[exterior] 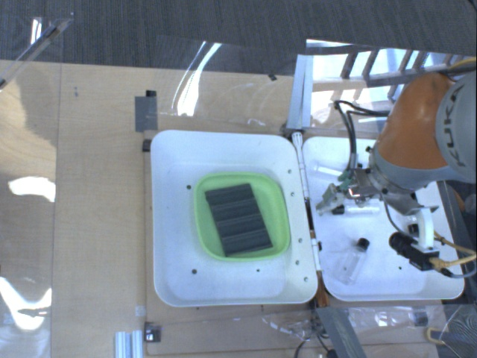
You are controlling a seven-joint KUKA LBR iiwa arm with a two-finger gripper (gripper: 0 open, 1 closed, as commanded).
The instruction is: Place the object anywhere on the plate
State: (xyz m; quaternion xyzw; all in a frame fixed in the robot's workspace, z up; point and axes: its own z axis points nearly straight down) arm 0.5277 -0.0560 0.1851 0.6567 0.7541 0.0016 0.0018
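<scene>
Two bins sat side by side on the bench (89, 222). In the left bin (171, 274), a plate (205, 237) lay near centre, with a ridged block (238, 220) on it. In the right bin (387, 286), the arm (425, 133) hung over the back half; a small object (362, 243) lay before it.

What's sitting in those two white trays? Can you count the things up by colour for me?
Green: 1, the plate in the left bin.
Dark grey: 1, a ribbed block lying on that plate.
Black: 1, a small piece in the right bin.
Clear: 1, a small clear item, hard to make out.
Total: 4
</scene>
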